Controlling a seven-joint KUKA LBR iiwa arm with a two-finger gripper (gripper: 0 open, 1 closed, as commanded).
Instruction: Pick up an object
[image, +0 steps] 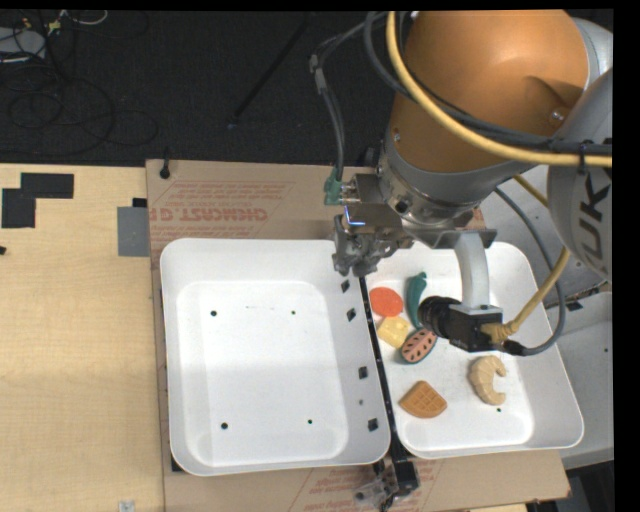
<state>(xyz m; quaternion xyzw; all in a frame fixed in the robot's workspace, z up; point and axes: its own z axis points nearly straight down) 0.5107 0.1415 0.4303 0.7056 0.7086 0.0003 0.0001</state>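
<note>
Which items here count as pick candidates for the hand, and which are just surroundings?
Job items, all in the right bin: orange round piece, yellow piece, watermelon slice, waffle-like piece, croissant, teal piece, hand.

Surroundings: left bin, cardboard sheet, cables.

- The claw (362, 255) hangs over the far left corner of the right bin (545, 415), by the divide from the left bin (190, 300)
- The grey arm (480, 120) with its orange band fills the upper right
- In the right bin lie an orange round piece (387, 300), a teal piece (414, 291), a yellow block (394, 331), a watermelon-like slice (418, 345), a tan waffle-like wedge (423, 400) and a beige croissant-like piece (488, 379)
- Both bins rest on a cardboard sheet (250, 205) on the worktop (70, 340)
</note>
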